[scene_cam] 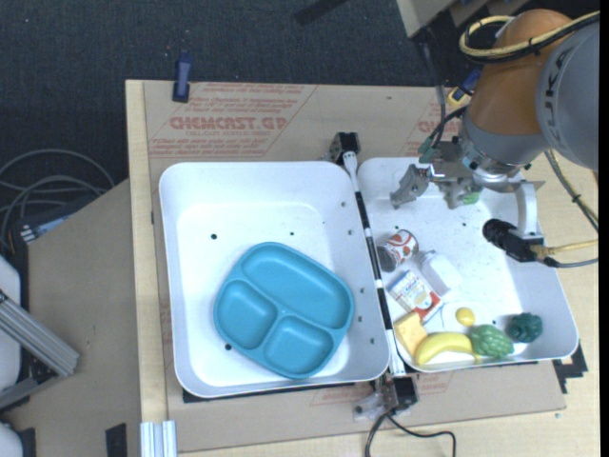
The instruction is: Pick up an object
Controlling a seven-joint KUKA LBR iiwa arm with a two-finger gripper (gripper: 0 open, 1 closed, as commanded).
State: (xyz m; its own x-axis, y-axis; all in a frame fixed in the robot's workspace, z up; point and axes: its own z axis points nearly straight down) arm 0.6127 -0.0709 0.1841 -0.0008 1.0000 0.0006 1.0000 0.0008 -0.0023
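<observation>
In the left bin (181, 255), a blue divided plate (283, 307) lies flat toward the near side, its three compartments facing up. A dark divider rail (366, 231) runs between this bin and the right bin (561, 322), both resting on the tabletop (143, 208), whose surface carries a sheet with red printed lettering.

Just right of the rail, in the right bin, sits a small round red-and-white object (401, 245), and beside it a small printed packet (411, 291) with a pale rectangular piece touching its upper edge. Nearer the front edge lie a yellow wedge (409, 331), a banana (445, 348), a small yellow ball (464, 316), a green leafy toy vegetable (490, 341) and a dark green lump (524, 327), crowded together along the bin's near right corner.

The tool (440, 187) hangs over the far end of the right bin, well apart from those pieces and beyond the round red-and-white object, with nothing seen between its fingers, which appear spread. The arm (519, 84) comes in from the upper right, its orange band above the wrist, bent downward toward the bin.
</observation>
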